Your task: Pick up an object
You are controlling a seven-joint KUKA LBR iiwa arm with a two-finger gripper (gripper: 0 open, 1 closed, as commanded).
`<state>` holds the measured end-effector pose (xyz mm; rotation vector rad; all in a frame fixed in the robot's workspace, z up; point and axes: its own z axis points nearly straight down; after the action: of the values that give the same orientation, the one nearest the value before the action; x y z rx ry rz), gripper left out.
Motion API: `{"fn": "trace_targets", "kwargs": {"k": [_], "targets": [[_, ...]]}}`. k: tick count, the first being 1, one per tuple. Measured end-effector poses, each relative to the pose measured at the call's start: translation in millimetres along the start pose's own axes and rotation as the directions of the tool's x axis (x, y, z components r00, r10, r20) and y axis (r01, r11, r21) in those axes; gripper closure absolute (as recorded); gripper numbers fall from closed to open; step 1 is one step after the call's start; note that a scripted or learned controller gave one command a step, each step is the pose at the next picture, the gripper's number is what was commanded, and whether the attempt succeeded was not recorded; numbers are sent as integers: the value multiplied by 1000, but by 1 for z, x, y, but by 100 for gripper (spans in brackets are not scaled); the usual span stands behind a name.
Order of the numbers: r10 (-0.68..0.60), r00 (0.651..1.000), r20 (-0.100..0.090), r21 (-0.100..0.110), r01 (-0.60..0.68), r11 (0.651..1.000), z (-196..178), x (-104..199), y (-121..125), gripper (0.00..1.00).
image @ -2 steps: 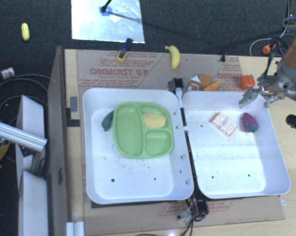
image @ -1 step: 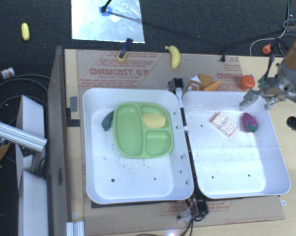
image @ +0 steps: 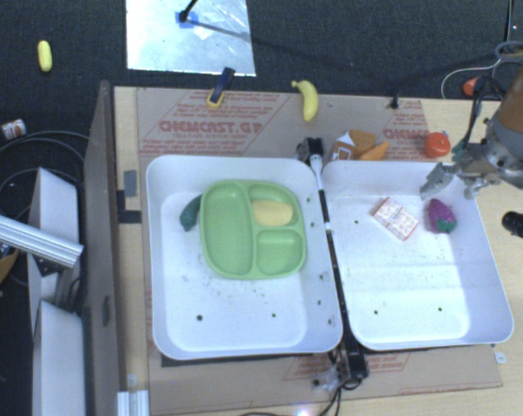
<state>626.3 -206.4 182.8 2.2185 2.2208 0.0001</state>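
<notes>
Metal claw (image: pixel 453 183) spread, empty, above glossy purple lumpy toy (image: pixel 441 216) in smooth white bin (image: pixel 495 306).

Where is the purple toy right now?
The purple toy lies in the right bin, near its upper right corner, right of the small patterned box and just below the gripper.

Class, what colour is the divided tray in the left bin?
Light green: the divided tray, seen clearly in the camera view.

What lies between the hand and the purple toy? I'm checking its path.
Bare white bin floor; camera view shows the hand just above the purple toy.
</notes>
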Motion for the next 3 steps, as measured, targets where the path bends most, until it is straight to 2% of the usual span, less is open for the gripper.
{"fn": "trace_targets", "kwargs": {"k": [1,2,3], "targets": [[0,1000,0,1,0,1000,28,0,-7,0],[-3,1000,-1,-2,3,1000,30,0,-1,0],[-4,1000,0,-5,4,1000,15,0,32,0]]}}
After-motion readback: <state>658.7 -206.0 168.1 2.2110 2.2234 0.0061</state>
